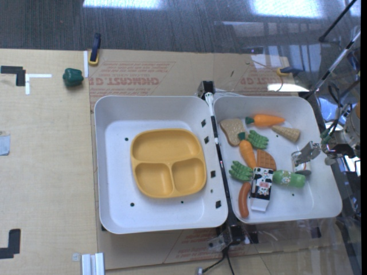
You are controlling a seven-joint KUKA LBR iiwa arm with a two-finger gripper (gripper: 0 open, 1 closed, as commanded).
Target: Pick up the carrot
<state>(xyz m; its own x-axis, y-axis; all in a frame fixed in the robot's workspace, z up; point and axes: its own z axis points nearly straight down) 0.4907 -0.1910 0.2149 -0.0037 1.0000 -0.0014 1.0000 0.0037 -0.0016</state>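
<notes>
Two carrots lie in the right bin (pixel 321 208). One carrot (pixel 267 120), orange with a green top, rests near the far wall. The other carrot (pixel 247 152) lies lengthwise in the middle, its green leaves toward the back. My gripper (pixel 299 160) hovers over the bin's right side, just above a green toy vegetable (pixel 289 179). Its fingers stand open with nothing between them. It is well to the right of both carrots and touches neither.
Also in the right bin are a bread slice (pixel 231 130), a tan wedge (pixel 286 133), a leafy green (pixel 241 171), a milk carton (pixel 262 187) and a sausage (pixel 244 200). The left bin (pixel 109 153) holds a yellow divided plate (pixel 168 161).
</notes>
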